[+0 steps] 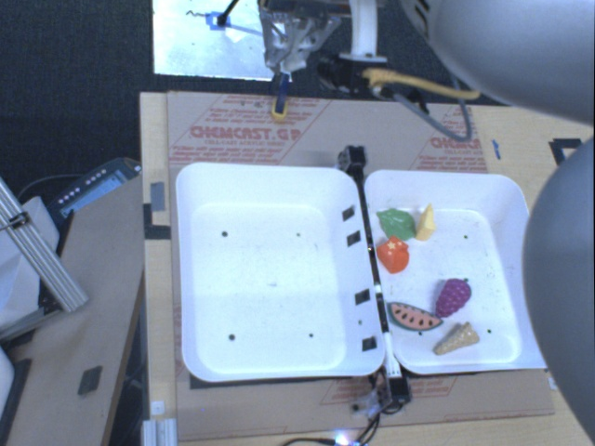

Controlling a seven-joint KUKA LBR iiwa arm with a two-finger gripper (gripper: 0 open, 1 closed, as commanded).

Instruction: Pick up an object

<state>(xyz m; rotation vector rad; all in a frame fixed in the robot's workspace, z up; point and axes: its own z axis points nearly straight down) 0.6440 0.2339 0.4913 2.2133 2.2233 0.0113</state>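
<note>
1. Nearest the camera, at the front edge of the bench, a tangle of dark cable (376, 405) sits below the seam where the two shallow white bins meet.

2. In the right bin (502, 198), toy foods lie scattered on its floor: a tan cone-shaped piece (456, 338) at the front, a watermelon slice (414, 317) just to its left by the dividing wall, and a bunch of purple grapes (453, 295) just behind them.

3. Farther back in the same bin, a red tomato-like piece (393, 255) lies close to the divider, with a green leafy piece (397, 222) and a pale yellow wedge (425, 222) side by side just behind it.

4. The left bin (265, 272) shows its white floor marked by four small dark dots.

5. Both bins rest on a brown cardboard sheet (246, 130) printed in red lettering, which reaches past their far rims.

6. At the far side, the gripper (287, 59) hangs above the back of the cardboard, well apart from the toy foods; whether it is released or clenched cannot be told at this angle. A small blue and yellow object (279, 100) shows directly beneath it, though contact between the two cannot be judged.

7. The grey arm (521, 35) sweeps in from the right.
</note>
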